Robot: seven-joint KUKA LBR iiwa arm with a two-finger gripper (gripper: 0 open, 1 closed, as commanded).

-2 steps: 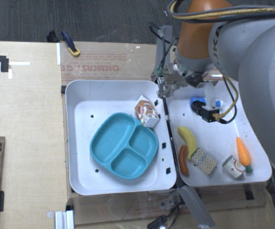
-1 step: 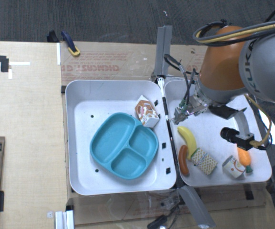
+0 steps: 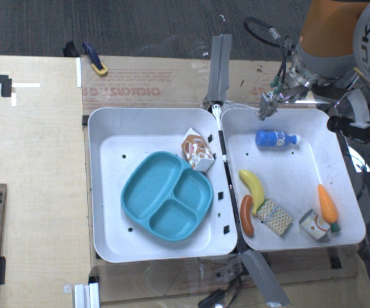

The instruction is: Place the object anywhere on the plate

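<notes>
A blue three-compartment plate (image 3: 149, 185) lies in the left bin (image 3: 108, 172) with nothing on it. A small red-and-white carton (image 3: 197, 151) stands just beyond the plate's far right rim. In the right bin (image 3: 338, 153) lie a blue bottle (image 3: 276, 139) on its side, a banana (image 3: 253, 188), a red sausage (image 3: 247, 215), a patterned packet (image 3: 274, 217), a carrot (image 3: 327, 203) and a small can (image 3: 314, 224). My gripper (image 3: 266, 110) hangs over the right bin's far left corner, a little above and left of the bottle, with nothing seen in it.
A grey divider post (image 3: 220, 69) rises between the bins at the back. The arm's orange band (image 3: 329, 18) and cables fill the upper right. A blue-and-yellow clamp (image 3: 93, 58) lies on the bench at the back left.
</notes>
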